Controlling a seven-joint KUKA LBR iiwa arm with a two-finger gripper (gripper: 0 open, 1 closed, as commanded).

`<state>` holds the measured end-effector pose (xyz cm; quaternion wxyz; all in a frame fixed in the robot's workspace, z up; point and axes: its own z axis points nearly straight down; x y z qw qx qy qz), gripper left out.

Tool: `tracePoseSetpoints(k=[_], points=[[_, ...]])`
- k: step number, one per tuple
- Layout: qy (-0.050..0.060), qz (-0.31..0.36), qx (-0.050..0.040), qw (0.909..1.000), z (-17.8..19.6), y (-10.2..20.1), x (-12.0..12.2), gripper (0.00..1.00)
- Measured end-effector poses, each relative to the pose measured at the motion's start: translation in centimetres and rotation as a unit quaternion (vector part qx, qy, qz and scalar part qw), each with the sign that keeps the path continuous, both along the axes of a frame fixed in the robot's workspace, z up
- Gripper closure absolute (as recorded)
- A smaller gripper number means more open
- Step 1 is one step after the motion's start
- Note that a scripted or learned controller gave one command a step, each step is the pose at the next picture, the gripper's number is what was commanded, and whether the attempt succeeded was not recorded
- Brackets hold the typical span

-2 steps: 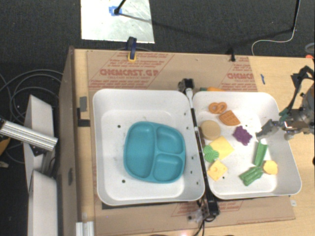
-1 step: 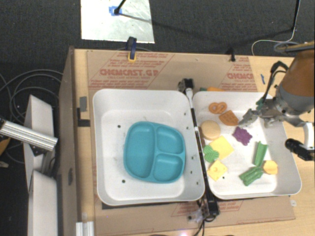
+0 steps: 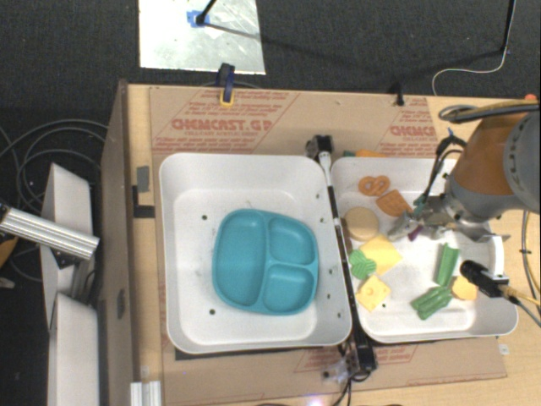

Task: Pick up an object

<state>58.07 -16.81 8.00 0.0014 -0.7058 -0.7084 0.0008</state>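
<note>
— Where does the arm [image 3: 494,155] sit, and what is under it?

— It comes in from the right edge of the frame and bends down over the right bin [image 3: 499,320]. The jaws [image 3: 412,225] hang low in the upper middle of that bin, beside an orange toy [image 3: 393,202] and just right of a round tan biscuit [image 3: 362,222].

— Are the jaws wide or narrow?

— I cannot tell; the tip is small and blurred, and nothing shows between the fingers.

— Which things lie near?

— A pretzel [image 3: 374,184] lies in the bin's upper part. A yellow block [image 3: 381,253] sits below the jaws, with a green leafy piece [image 3: 363,266] touching its left side and a yellow cheese wedge [image 3: 373,293] lower down. A green stick [image 3: 446,263] stands nearly upright in the frame, its long axis running top to bottom; a second green piece [image 3: 432,301] lies slanted below it.

— Any open room?

— The bare floor of the right bin lies between the yellow block and the green stick. The left bin [image 3: 186,184] holds a blue divided plate [image 3: 265,261] at its middle, with bare white all around. Both bins rest on the desk [image 3: 254,112].
</note>
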Motion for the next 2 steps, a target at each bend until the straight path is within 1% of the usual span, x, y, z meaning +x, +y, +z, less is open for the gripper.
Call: tracePoseSetpoints(k=[1, 2], points=[[-0.007, 0.002, -0.0021, 1.0, 0.7, -1.4, 8.7, 0.0], [0.0, -0.001, 0.0003, 1.0, 0.4, 0.9, 2.7, 0.0]])
